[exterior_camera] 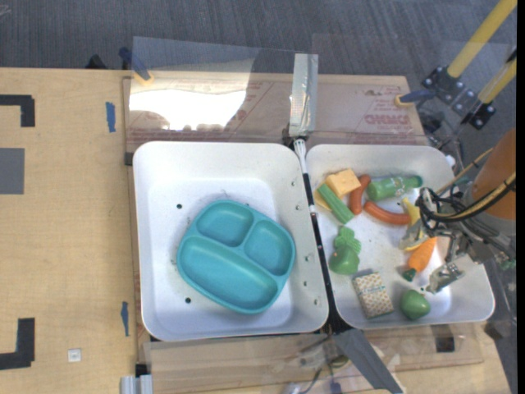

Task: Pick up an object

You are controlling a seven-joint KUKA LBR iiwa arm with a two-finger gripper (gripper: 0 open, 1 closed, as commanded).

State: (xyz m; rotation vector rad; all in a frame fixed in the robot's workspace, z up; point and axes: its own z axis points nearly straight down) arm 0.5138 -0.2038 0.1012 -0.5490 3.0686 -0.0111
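Pincer (440, 276) low, arm (500, 179) from right

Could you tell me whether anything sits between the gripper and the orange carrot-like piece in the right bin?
Nothing visible does. The gripper hangs right beside the orange carrot-like piece, with no toy in between. The closest neighbours, the green round toy and the speckled block, lie nearer the bin's front.

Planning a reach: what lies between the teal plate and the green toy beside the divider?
Camera view: just the bins' adjoining white walls separate the teal plate from the green toy.
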